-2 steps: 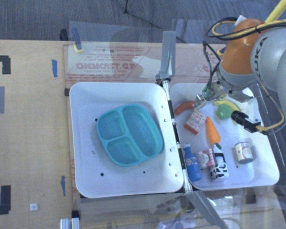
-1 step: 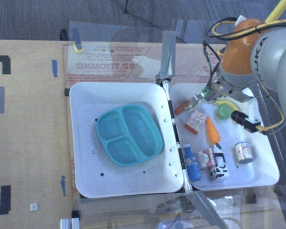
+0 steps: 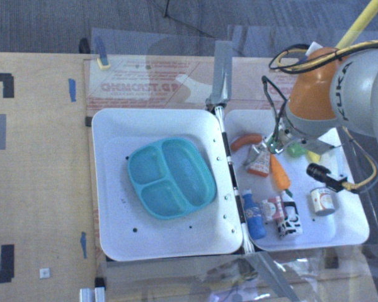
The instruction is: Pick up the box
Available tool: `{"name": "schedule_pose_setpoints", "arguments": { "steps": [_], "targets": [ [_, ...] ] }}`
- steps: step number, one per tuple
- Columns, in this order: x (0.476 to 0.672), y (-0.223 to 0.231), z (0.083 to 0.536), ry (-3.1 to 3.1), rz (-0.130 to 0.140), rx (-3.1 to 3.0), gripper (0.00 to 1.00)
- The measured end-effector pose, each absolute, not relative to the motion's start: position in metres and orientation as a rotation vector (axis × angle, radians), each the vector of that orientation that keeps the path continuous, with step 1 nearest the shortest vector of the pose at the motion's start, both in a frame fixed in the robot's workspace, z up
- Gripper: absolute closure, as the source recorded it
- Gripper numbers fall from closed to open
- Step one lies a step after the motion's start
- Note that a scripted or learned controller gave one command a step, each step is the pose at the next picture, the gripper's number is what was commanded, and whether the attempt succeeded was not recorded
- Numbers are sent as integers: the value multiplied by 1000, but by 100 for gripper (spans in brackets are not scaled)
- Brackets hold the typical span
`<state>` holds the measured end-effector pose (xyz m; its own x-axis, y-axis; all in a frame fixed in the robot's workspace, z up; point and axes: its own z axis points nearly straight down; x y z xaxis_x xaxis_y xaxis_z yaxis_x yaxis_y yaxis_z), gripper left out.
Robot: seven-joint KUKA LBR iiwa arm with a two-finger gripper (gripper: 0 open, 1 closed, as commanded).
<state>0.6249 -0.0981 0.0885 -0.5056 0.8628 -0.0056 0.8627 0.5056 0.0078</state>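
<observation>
Left bin [image 3: 113, 231] holds a blue tray [image 3: 171, 177]; fingers' [image 3: 268, 147] state unclear above right bin's [image 3: 353, 228] box [image 3: 260, 163].

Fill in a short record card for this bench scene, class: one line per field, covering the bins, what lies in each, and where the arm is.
left bin: holds a teal divided plate
right bin: holds the small items
box: red and white, near the bin's upper left, under the gripper
gripper: directly above the box, too hidden to tell whether it is gripping
carrot: orange, right beside the box
blue bottle: along the bin's left wall
can: right part of the bin
arm: reaches in from the right
</observation>
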Motion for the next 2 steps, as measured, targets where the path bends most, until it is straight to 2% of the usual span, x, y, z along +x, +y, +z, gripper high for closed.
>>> {"name": "schedule_pose_setpoints", "arguments": {
  "steps": [1, 2],
  "targets": [
    [627, -100, 99, 2711, 9, 1558, 100],
    [657, -69, 228, 2599, 2, 1759, 100]
  ]
}}
